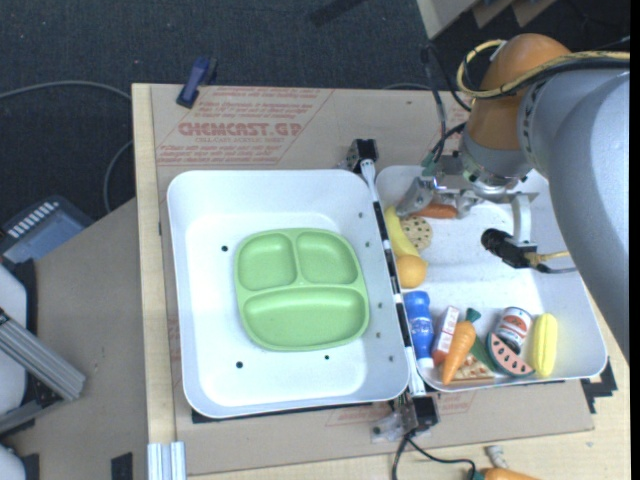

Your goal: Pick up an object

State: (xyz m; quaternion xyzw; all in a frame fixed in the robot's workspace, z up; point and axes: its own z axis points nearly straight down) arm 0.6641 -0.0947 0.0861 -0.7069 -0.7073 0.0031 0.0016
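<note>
My gripper [437,190] hangs over the back left corner of the right bin [570,298]. Just under it lies a flat orange-red piece [438,211], partly hidden by the gripper, and I cannot tell whether they touch. Beside it a tan cookie [418,233] and a yellow pear-like fruit [405,258] rest against the bin's left wall. Toward the front of the bin sit a blue bottle [417,324], a carrot [458,348], a watermelon slice [507,356] and a yellow corn cob [544,344].
The left bin [200,218] holds a green divided plate [300,290] at its middle. A small red carton [448,324] and a small can [516,321] stand among the front toys. The grey arm fills the upper right above the right bin.
</note>
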